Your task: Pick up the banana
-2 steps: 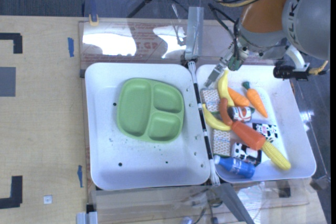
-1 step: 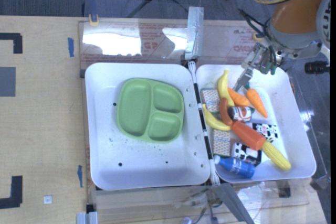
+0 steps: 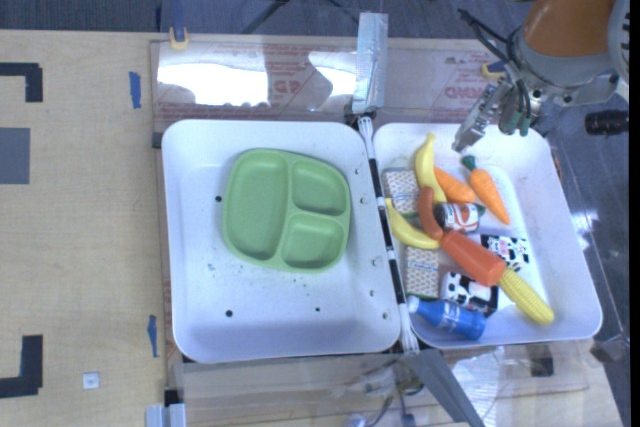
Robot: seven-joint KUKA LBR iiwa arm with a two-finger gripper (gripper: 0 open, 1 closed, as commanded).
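Tool [image 3: 470,137] above right bin's [image 3: 570,215] back edge, holding nothing, opening unclear, banana [image 3: 426,165] just beside

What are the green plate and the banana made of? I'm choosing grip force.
Green plate: looks like moulded plastic, matte, uniform colour, rounded compartment walls. Banana: probably a plastic toy, smooth and evenly yellow with no blemishes, though the view is too coarse to be sure.

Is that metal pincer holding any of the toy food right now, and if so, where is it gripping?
Nothing is held. The pincer hangs above the right bin's far edge, apart from the banana.
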